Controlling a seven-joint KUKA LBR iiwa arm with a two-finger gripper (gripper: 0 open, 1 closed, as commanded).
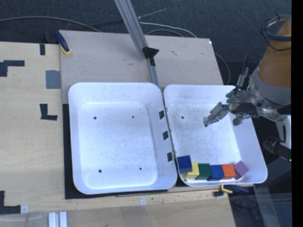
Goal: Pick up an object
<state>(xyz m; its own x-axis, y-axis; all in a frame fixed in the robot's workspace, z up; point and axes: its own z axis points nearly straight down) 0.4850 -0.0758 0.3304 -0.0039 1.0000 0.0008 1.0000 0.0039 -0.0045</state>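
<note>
claw (222, 115) above right bin (246, 141) | blocks (213, 170) along near edge

Pale wood bench (28, 141) w/ dark carpet floor (189, 4) behind.

arm (277, 65): cut off at your 3 o'clock edge | yellow block (193, 173): mostly hidden under blue block (184, 163) | end effector (222, 116): blurred, finger state unreadable
</note>
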